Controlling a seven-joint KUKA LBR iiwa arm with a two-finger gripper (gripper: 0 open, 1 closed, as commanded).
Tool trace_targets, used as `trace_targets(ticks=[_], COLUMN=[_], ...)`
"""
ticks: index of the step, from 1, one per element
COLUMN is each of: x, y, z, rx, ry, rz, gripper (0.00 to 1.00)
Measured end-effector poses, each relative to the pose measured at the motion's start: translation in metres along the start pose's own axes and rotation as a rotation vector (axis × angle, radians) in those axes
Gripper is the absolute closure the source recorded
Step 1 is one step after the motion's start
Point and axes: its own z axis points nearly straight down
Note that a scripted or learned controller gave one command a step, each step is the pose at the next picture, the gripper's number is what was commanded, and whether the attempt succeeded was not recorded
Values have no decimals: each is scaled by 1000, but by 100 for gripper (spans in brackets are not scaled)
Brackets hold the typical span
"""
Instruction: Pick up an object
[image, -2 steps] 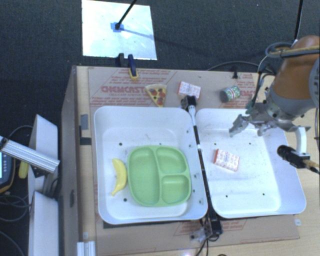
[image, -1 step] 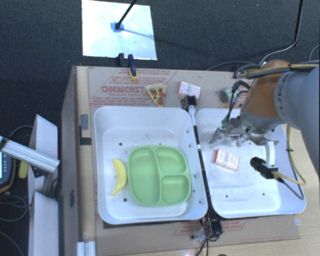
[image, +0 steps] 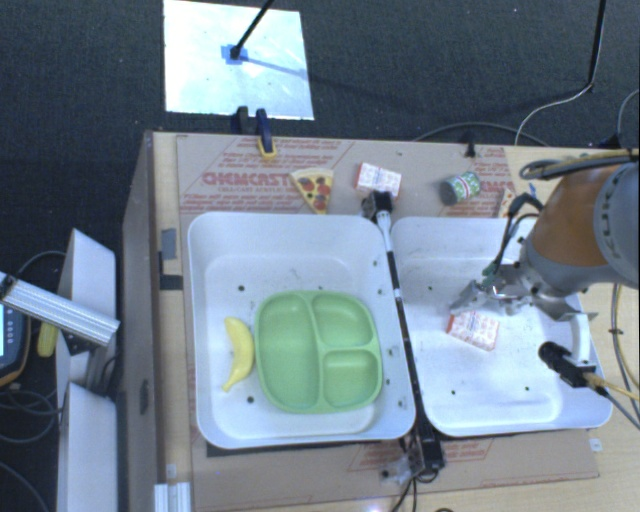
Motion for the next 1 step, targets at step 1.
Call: trace_targets(ticks=[1], x=[52], y=[-12], z=[-47], rx=[13], ry=[0], rz=[-2], gripper=[0])
